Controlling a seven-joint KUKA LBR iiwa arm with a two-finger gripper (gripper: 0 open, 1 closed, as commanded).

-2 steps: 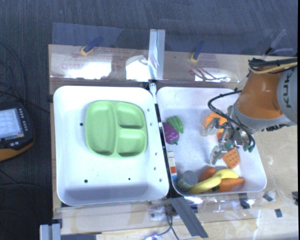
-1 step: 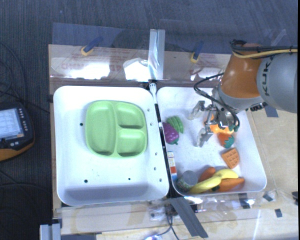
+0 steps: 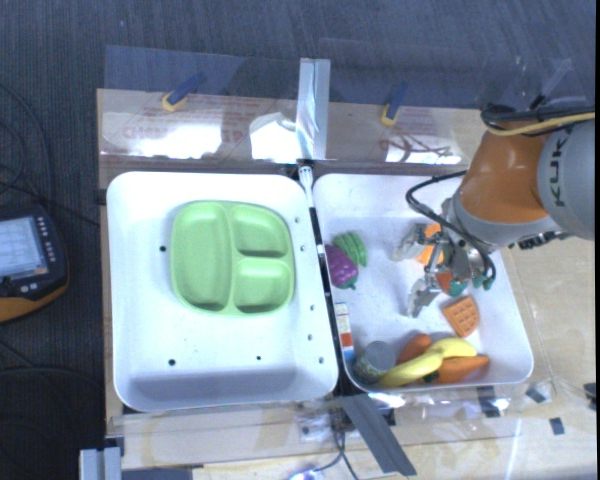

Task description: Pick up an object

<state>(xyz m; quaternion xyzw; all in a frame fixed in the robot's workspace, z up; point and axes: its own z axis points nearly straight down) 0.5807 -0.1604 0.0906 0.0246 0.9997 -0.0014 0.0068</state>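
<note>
Nearest, a yellow banana [image 3: 427, 364] is seen just below the gripper [image 3: 435, 280], whose finger state cannot be told.

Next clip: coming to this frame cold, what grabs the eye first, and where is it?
First the bright green divided plate, lying alone in the left bin. Next the arm's orange band at the right, with the claw low inside the right bin. Then the toy food along that bin's near edge: a yellow banana with orange pieces beside it.
</note>
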